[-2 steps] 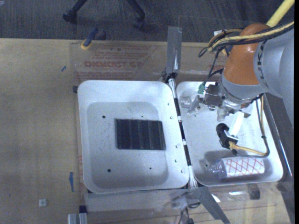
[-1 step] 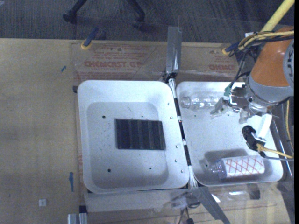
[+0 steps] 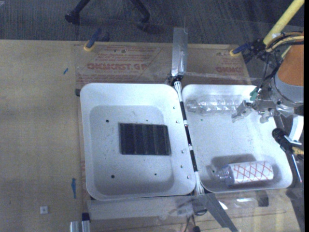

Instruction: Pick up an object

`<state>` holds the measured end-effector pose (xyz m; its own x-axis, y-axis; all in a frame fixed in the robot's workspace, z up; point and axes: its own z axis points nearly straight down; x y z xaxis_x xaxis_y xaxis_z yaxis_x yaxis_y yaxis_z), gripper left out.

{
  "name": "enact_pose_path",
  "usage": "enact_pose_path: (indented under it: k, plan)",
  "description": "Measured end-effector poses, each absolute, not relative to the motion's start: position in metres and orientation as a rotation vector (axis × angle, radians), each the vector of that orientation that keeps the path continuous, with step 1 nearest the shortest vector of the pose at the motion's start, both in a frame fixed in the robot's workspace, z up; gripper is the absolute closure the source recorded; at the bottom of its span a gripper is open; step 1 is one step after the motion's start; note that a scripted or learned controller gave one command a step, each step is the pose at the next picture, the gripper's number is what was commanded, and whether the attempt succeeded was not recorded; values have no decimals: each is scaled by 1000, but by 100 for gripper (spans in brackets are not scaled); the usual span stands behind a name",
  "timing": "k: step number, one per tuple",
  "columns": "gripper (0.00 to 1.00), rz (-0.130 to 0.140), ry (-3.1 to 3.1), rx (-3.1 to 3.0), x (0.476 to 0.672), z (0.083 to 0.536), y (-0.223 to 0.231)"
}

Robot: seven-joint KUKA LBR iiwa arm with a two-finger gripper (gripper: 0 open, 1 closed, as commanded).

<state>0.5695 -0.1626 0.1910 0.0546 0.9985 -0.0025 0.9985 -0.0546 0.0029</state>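
In the right bin point(image 3: 231, 139) a clear plastic bottle point(image 3: 214, 104) lies on its side along the far wall. A second bottle with a red criss-cross label point(image 3: 247, 172) lies on its side near the front wall. A dark ridged rectangular piece point(image 3: 145, 139) lies flat in the middle of the left bin point(image 3: 96, 129). My gripper point(image 3: 251, 110) hangs over the far right part of the right bin, just at the right end of the clear bottle. I see nothing held in it.
The arm's orange band point(image 3: 293, 71) and cables point(image 3: 270, 40) stand at the right edge, above the right bin's far corner. A metal divider bar point(image 3: 179, 52) runs back from between the bins. A black tripod base point(image 3: 108, 4) stands on the floor behind.
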Motion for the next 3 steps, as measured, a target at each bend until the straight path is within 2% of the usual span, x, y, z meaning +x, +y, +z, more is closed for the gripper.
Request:
enact_pose_path:
  k: [1,2,3]
  plan:
    - [0,0,1892,2505,530,242,-156]
    - [0,-3,1819,2563,479,150,-96]
    - [0,-1,1753,2608,508,95,-194]
